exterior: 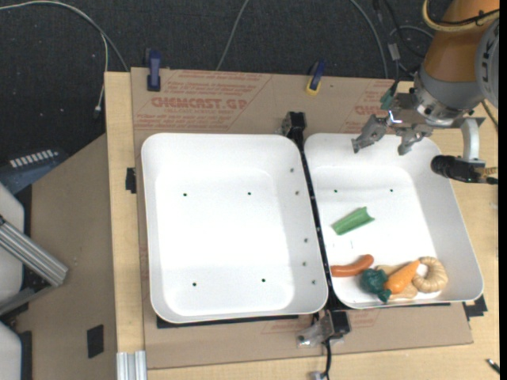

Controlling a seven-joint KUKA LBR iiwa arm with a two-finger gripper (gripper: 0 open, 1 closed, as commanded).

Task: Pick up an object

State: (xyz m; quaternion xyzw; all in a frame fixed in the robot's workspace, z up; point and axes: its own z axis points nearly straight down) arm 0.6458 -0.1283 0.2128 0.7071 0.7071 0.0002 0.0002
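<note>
Camera view
Landmark: the right bin, a shallow white tray lying just right of the left bin; every place below is given from it.
Arm: grey with an orange upper part, it comes in over the right bin's far right corner, at the upper right of the view.
Gripper: it hangs over the right bin's far edge, towards that edge's middle, with its two fingers spread apart and nothing between them.
Green piece: a flat green strip lying tilted on the right bin's floor, about mid-way down and left of centre, well apart from the gripper.
Sausage: an orange-red curved piece near the right bin's near left corner, below the green piece.
Carrot toy: orange body with a dark green end, in the right bin's near part, just right of the sausage; its green end is close to the sausage's right tip.
Beige ring piece: pale and rounded, touching the carrot toy's right side, by the right bin's near edge.
Left bin: white floor with small dark dots, its right rim meeting the right bin's left rim.
Board: brown cardboard with red print, lying under both bins and showing beyond the right bin's far edge.
Clamps: a blue clamp and a yellow-and-blue clamp sit on the board's far edge, beyond the bins.
</note>
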